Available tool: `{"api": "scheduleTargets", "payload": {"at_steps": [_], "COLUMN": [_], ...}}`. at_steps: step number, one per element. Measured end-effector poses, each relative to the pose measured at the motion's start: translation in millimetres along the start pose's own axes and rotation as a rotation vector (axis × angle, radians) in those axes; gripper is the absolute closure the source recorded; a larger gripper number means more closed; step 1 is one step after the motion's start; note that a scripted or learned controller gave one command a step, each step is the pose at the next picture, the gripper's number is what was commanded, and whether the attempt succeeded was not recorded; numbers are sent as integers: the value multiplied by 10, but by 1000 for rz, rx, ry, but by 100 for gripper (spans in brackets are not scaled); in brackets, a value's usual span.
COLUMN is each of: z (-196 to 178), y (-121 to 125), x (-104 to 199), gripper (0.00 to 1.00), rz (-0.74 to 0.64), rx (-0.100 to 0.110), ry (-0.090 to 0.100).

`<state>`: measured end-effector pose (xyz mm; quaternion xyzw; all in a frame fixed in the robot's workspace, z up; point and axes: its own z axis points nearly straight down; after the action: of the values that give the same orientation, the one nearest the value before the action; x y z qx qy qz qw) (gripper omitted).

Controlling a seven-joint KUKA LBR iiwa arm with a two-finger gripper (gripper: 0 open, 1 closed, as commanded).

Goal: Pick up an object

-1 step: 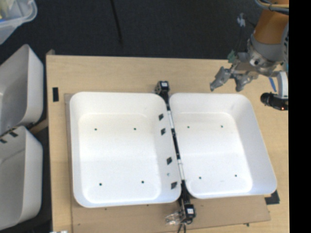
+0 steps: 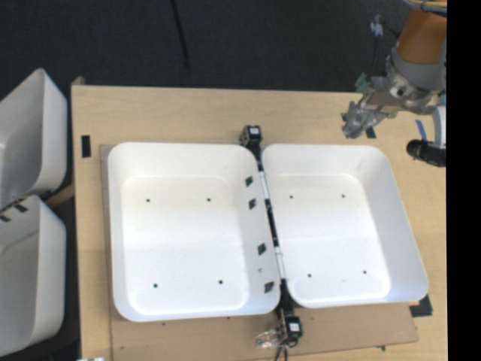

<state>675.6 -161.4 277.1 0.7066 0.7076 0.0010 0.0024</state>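
A: Far left of the gripper (image 2: 359,120), off the bench (image 2: 90,337): two white tubs (image 2: 30,201), one behind the other. Plain, no markings.

B: Left bin (image 2: 113,224)?

A: Well left of the gripper and lower in view. White floor, four small dark dots (image 2: 148,200) set in a rectangle. I judge them holes or marks in the bin itself, not loose goods.

B: The seam between the bins?

A: Black clips (image 2: 262,249) along it, a black clamp (image 2: 250,134) at the far end, another (image 2: 291,326) at the near end with something clear and glinting (image 2: 269,340) beside it. Too small to name.

B: Right bin (image 2: 409,239)?

A: Just below and left of the gripper. Same four dots (image 2: 343,196). I can't point to any object for the pick, so where it lies: cannot tell.

B: Handling, then?

A: Guesswork only. With no candidate made out, weight, stiffness and grip point stay open. The dots offer no hold.

B: Gripper?

A: Hangs over bare bench past the right bin's far corner, outside the rim. Nothing seen held. Open or closed: cannot tell at this size.

B: Any writing?

A: None legible. Black tape patches (image 2: 85,146) on the bench, blank.
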Motion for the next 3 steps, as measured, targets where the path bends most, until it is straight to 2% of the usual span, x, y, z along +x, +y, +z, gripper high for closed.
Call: {"api": "scheduleTargets", "payload": {"at_steps": [1, 2, 3], "z": [-361, -410, -719], "y": [-19, 151, 92], "x": [768, 1378, 2360], "gripper": [100, 100, 100], "rz": [-4, -5, -9], "rx": [1, 1, 0], "ry": [2, 2, 4]}}
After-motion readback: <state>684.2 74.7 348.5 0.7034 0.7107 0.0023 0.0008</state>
